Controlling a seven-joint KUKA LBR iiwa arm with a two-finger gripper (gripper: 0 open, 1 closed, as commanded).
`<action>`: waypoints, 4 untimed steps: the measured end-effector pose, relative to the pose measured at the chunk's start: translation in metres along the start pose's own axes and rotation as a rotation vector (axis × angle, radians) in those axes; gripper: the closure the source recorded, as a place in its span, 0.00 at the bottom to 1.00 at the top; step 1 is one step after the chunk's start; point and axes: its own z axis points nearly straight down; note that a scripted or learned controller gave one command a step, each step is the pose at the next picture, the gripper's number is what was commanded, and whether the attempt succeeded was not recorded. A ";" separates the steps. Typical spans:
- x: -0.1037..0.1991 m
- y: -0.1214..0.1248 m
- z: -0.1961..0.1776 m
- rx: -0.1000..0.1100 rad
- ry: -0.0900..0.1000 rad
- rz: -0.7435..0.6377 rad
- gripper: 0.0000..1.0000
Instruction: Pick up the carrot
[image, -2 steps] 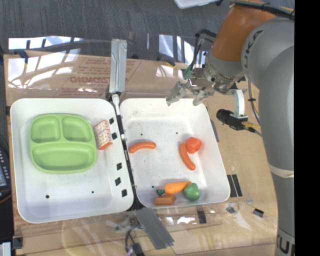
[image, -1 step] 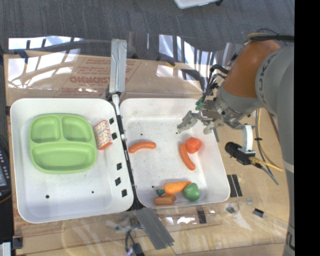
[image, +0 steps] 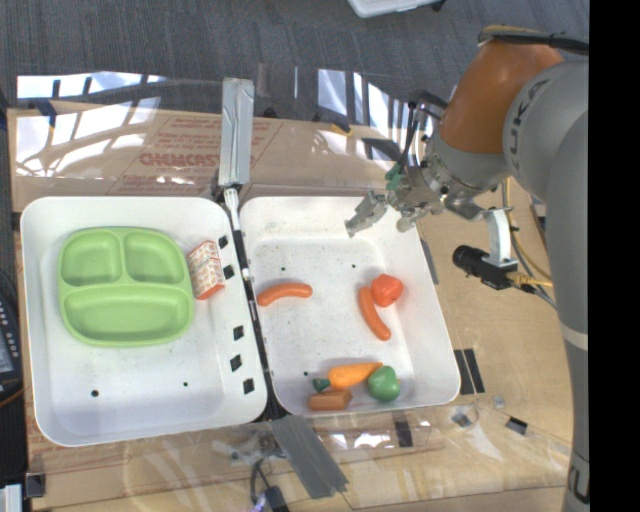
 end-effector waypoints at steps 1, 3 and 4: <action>-0.011 -0.080 0.080 0.004 0.001 0.006 0.00; 0.018 -0.140 0.150 0.000 0.002 0.148 0.00; -0.025 -0.143 0.149 -0.003 -0.001 0.024 0.00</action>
